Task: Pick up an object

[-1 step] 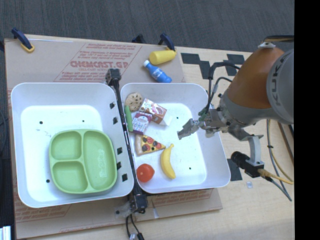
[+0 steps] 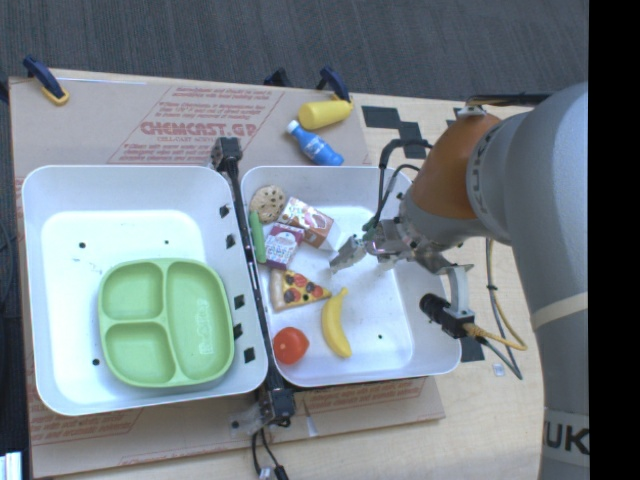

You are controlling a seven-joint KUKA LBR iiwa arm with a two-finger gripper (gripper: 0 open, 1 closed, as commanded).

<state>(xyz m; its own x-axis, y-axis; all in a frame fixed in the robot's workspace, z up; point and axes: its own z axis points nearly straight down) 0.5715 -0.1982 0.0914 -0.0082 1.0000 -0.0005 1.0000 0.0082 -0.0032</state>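
Observation:
The right bin [image 2: 395,353] holds a yellow banana [image 2: 335,324], a red tomato [image 2: 291,345], a pizza slice [image 2: 296,289], a cookie [image 2: 267,203], a green stick-shaped piece [image 2: 258,238] and two snack packets [image 2: 297,230]. My gripper [image 2: 348,254] hangs over the middle of this bin, just right of the packets and above the banana. Its fingers are parted, with nothing between them.
The left bin [image 2: 60,198] holds a green divided tray [image 2: 165,320]. Behind the bins, a yellow bottle [image 2: 323,114] and a blue bottle [image 2: 316,146] lie on the cardboard. Black clips [image 2: 228,154] sit on the rim between the bins. My arm covers the right bin's far right side.

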